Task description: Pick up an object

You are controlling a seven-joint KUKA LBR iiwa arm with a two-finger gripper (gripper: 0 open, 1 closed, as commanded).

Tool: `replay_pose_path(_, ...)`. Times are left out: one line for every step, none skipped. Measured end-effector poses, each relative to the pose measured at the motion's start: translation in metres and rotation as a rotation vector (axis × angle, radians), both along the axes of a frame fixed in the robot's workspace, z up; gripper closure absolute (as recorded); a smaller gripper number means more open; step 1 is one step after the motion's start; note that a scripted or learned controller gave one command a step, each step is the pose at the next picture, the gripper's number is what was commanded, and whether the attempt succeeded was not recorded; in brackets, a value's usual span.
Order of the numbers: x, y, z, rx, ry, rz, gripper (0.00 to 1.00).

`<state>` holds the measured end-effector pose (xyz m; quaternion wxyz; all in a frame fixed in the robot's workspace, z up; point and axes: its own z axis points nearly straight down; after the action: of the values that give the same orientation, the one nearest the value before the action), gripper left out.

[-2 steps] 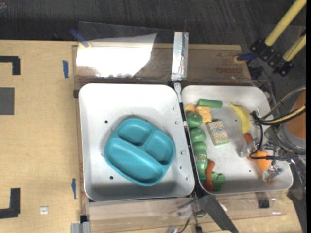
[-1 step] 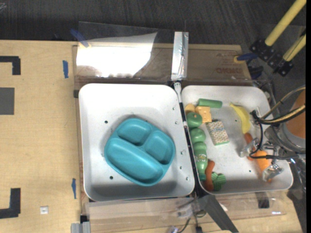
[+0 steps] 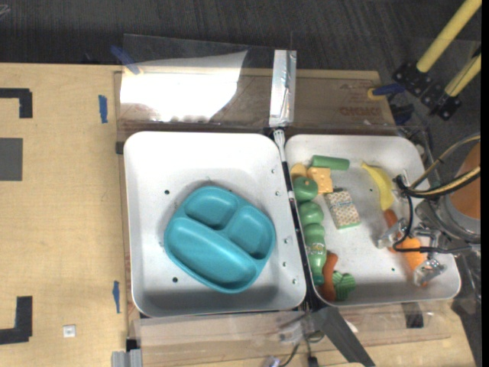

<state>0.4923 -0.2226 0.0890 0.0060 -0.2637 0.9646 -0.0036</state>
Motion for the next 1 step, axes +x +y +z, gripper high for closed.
replay_pose_path(0.0035,0.0012,-0.0001,0.0,-0.001,0.115,0.0)
